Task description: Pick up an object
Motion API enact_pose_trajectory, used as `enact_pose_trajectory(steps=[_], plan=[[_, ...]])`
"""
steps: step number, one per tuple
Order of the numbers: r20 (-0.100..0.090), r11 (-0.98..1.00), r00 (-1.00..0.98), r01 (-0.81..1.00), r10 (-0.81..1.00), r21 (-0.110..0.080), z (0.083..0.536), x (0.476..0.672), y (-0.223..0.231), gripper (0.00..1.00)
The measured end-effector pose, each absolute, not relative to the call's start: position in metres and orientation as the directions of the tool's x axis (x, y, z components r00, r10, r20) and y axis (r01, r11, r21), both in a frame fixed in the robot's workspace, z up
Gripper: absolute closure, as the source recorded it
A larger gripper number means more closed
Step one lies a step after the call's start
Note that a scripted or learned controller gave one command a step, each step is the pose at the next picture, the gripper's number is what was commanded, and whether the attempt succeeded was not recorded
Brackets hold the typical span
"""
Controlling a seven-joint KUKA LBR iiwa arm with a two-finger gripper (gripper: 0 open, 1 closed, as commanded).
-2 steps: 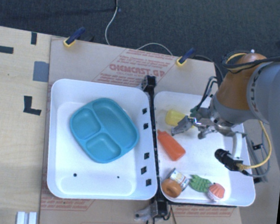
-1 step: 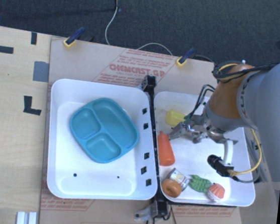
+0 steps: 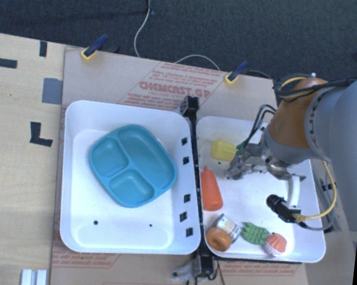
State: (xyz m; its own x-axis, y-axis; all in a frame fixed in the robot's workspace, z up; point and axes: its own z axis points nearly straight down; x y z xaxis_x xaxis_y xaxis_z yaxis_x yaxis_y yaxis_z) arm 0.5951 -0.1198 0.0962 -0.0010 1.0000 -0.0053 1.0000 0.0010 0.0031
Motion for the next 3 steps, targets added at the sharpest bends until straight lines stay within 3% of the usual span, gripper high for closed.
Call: enact_pose_trajectory(steps=[3], plan=[[-0.001,0.002,-0.002,1.000,1.000,0.005,0.267,0.594,-0.112,1.00]])
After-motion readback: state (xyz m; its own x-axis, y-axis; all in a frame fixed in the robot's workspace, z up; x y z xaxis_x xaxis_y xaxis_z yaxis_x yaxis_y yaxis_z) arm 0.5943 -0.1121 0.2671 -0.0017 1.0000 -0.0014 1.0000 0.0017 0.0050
